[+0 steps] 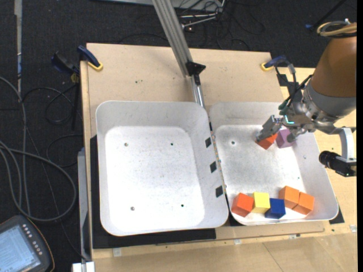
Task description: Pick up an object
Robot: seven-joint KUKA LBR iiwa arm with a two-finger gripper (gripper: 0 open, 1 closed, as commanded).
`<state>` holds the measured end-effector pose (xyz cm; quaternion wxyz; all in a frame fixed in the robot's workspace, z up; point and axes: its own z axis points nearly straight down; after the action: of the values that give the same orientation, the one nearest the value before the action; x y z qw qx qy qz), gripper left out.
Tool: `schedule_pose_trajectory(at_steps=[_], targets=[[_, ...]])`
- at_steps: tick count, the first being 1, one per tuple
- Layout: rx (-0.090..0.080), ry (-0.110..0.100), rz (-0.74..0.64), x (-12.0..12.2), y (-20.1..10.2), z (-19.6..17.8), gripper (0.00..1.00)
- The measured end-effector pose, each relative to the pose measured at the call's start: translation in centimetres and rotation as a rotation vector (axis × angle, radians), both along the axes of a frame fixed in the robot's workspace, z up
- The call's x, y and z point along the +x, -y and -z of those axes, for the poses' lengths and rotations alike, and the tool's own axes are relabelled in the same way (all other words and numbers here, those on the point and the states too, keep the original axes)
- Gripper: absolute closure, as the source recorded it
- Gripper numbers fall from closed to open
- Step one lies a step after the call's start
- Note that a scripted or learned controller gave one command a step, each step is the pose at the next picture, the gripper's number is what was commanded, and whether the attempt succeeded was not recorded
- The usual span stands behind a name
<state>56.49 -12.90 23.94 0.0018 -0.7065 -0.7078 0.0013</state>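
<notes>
Gripper [276,134] low in right bin [317,169], upper right of frame. Orange block [265,141] touching lower-left finger, purple block [285,139] just right of it. Cannot tell jaw state or whether either block is clamped. Other blocks along bin's bottom edge.

1. No readable text, label, brand, number or sign appears anywhere.
2. The handheld screen [17,248] at the lower left glows pale blue — whatever is on it is too small and blurred to read.
</notes>
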Motion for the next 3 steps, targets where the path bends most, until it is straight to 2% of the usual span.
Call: schedule_pose_trajectory(at_steps=[1,3], targets=[[-0.001,0.004,0.002,0.1,0.0,-0.2,0.0],[0.0,0.0,0.002,0.5,0.3,8.7,0.0]])
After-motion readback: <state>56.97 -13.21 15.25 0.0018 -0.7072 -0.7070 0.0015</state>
